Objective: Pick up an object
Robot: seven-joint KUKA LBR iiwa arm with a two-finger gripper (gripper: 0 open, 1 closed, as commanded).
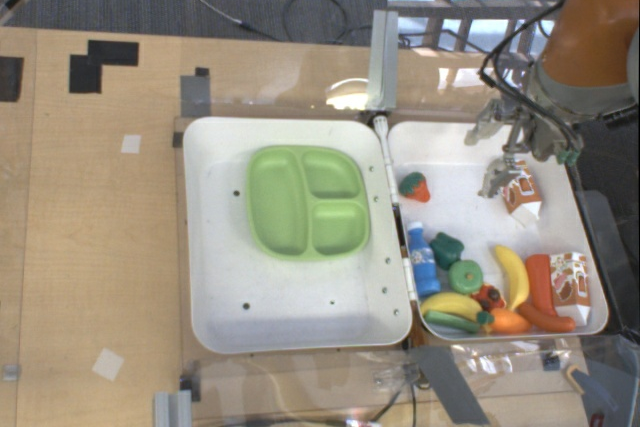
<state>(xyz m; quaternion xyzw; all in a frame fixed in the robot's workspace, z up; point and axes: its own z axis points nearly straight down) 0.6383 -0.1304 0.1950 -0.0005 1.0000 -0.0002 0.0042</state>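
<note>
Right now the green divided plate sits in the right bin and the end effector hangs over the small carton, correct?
Not quite: in the camera view the green divided plate sits in the left bin, not the right. The end effector does hang over the small carton.

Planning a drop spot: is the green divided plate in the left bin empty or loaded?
Empty. The green plate lies flat in the left bin, and all three of its compartments show bare green.

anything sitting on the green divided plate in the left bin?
No. The green divided plastic plate in the left white bin has all three compartments bare; the toy food lies in the right white bin.
</note>
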